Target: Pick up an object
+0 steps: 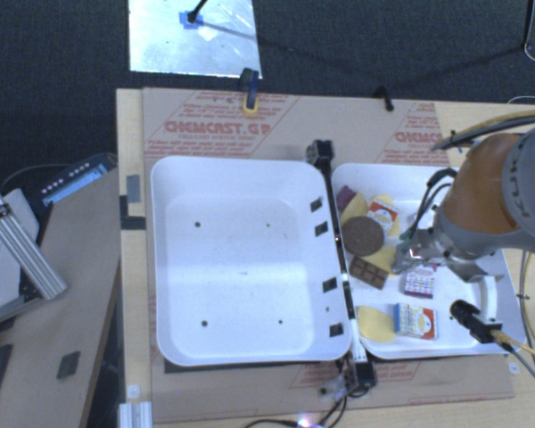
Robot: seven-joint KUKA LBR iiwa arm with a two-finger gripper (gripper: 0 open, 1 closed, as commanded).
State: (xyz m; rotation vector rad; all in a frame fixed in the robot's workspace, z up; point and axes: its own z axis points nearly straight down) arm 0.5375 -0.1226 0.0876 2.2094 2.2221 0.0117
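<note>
From where I am standing, the arm (495,194) is reaching in from the right and hanging over the right-hand bin (446,350), its orange band sitting just above the wrist. The gripper (416,250) is pointing down into the middle of that bin, but the wrist body is covering it from this angle, so I cannot tell how the jaws are set or whether anything is between them.

All the objects are lying in the right bin, while the left bin (241,257) is sitting beside it across the shared wall. Nearest the tool, a small white and pink packet (419,283) is lying flat just below it, almost touching. A brown chocolate bar (369,272) is lying just to the tool's left, its long axis running at a slant from upper left to lower right, with a round brown cookie (363,234) above it and a red and white carton (384,213) beyond that. Nearer the front wall, a yellow piece (375,325) and a small colourful box (416,320) are resting side by side, well clear of the tool.

My guess is that the packet is the likeliest target, since it is lying almost straight under the wrist and calling for little sideways travel. The crowding around it could be making a clean closure harder.
</note>
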